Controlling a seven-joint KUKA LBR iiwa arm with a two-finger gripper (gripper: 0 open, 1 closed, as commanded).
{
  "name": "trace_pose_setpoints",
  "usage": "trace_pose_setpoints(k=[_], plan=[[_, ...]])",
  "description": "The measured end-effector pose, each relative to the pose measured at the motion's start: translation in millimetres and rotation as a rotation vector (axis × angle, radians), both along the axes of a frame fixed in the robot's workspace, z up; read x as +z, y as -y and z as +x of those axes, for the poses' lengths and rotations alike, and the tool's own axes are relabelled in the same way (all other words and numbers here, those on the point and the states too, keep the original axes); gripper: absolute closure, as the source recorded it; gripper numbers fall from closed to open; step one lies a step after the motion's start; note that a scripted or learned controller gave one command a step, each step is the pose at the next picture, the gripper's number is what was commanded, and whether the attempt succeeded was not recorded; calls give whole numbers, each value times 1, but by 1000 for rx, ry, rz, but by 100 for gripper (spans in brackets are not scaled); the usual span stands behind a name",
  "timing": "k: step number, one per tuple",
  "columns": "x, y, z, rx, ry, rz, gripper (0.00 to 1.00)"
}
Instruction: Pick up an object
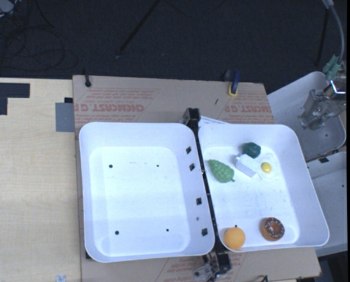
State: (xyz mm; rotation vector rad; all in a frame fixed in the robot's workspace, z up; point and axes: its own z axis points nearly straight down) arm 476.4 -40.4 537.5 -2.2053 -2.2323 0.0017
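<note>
Setting, as we record it: a pale wooden bench top (27,187) fills the left side, with dark rectangular marks (7,96) and a grey patch (63,116) near its upper edge. On the bench we note a brown cardboard sheet (163,101) printed with reversed red lettering — a blue and yellow clamp (233,84) grips its far edge. Behind the bench we see a dark carpeted floor (180,34), crossed by thin black cables (33,40). At the right we list a pale grey surface (333,187). Lighting is even — shadows are soft.
</note>
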Motion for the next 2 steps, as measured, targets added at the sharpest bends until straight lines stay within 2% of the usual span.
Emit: trace_pose_setpoints(k=[1,2], plan=[[0,-94,-1,-1,0,-1,100],[-1,-200,-1,0,-1,-2,100]])
